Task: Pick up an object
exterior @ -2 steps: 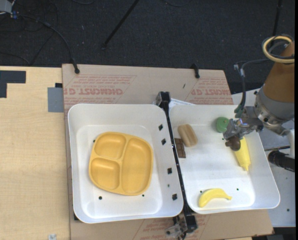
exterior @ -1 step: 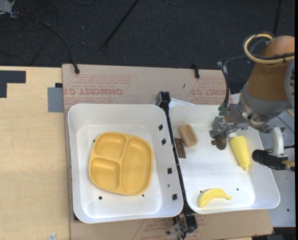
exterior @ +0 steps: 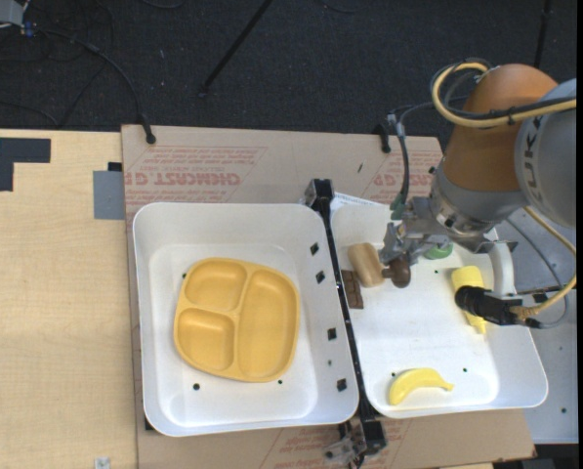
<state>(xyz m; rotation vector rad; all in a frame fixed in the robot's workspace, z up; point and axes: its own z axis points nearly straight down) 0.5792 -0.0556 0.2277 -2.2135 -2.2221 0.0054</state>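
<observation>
The tool [exterior: 404, 250] hangs low over the back left part of the right bin [exterior: 437, 332], at the end of the grey arm with its orange band [exterior: 506, 91]. From this slant I cannot tell whether it is open or closed, and nothing can be seen in its grip.

A dark brown lump [exterior: 399, 275] lies just under and in front of the tool, so close that contact cannot be judged. A tan block [exterior: 365, 264] lies just beside the lump on its left, near the bin's left wall. A small dark brown strip [exterior: 353, 290] lies in front of the block, close to that same wall. A green thing [exterior: 437, 251] peeks out just right of the tool, mostly hidden by the wrist. Further right lies a yellow piece [exterior: 467, 279], partly covered by the robot's own hardware. A banana [exterior: 418, 384] lies alone near the front edge of this bin, well apart from the rest.

The left bin [exterior: 156, 252] holds one thing, a yellow divided plate [exterior: 237, 318] with three compartments, lying flat near the middle.

A black bar [exterior: 336, 296] runs along the seam between the two bins. Both bins sit on a sheet of printed cardboard [exterior: 232, 169], which lies on the pale wooden desk [exterior: 47, 311]. The desk carries a black patch [exterior: 14, 159] and a grey patch [exterior: 106, 194] at the left.
</observation>
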